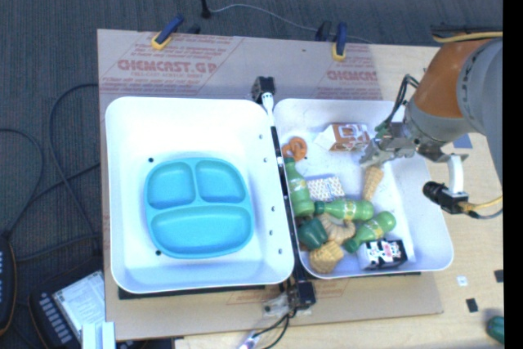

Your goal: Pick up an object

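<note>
Landmark: the right-hand shallow white bin [425,253], the one of the two that holds the loose toy pieces; every place below is given against it.

Gripper: the grey two-finger gripper [382,149] on the grey arm with the orange band [441,86] hangs over the bin's far-right part, just inside its right wall.

Fingers: they point down and leftward into the bin, and I cannot tell whether they are spread or closed (the metal parts blur together at this size); nothing shows between them.

Nearest thing: a pale tan ribbed cone-shaped toy [372,180], lying in the bin's right-middle area, directly beneath the gripper and a little toward the near wall.

Long axis: the cone runs roughly from the far wall toward the near wall of the bin, with a slight slant; its wide end lies closest to the gripper, touching or just short of it (which of the two is not clear).

Judgement: the coming move seems to turn on dropping straight down and closing across the cone's short width, not along its length.

Other pieces: a small printed brown-and-white packet [350,136] lies just left of the gripper by the far wall; a green plastic bottle-shaped toy [359,211] lies nearer the bin's near wall, well below the cone.

Worktop: the pale board under both bins [163,69].
</note>
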Controlling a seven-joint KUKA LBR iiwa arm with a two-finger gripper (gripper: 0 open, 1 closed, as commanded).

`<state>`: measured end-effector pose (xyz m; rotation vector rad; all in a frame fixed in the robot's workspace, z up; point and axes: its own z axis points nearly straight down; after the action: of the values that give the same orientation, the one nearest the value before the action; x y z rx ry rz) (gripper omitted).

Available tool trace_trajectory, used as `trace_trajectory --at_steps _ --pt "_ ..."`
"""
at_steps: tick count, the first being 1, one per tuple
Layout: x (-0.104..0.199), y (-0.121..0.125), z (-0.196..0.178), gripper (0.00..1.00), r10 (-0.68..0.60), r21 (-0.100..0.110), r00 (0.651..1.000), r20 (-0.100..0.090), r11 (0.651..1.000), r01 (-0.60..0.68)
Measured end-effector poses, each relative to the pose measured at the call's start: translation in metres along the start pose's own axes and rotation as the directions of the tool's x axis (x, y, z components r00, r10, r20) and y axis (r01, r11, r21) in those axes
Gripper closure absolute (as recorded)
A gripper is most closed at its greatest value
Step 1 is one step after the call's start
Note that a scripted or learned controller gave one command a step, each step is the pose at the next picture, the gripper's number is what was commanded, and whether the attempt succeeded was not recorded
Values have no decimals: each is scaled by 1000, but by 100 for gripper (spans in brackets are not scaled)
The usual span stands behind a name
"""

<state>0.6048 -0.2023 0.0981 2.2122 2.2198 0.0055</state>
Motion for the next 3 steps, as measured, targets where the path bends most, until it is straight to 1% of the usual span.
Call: trace_trajectory --at_steps 1,2,3 --pt "49 42 -89 100 1 6 1000 -2 1000 -1" --pt "48 41 -88 0 2 8 1000 -1 1000 -2" --pt "66 21 6 0 3 9 1000 -2 1000 -3"
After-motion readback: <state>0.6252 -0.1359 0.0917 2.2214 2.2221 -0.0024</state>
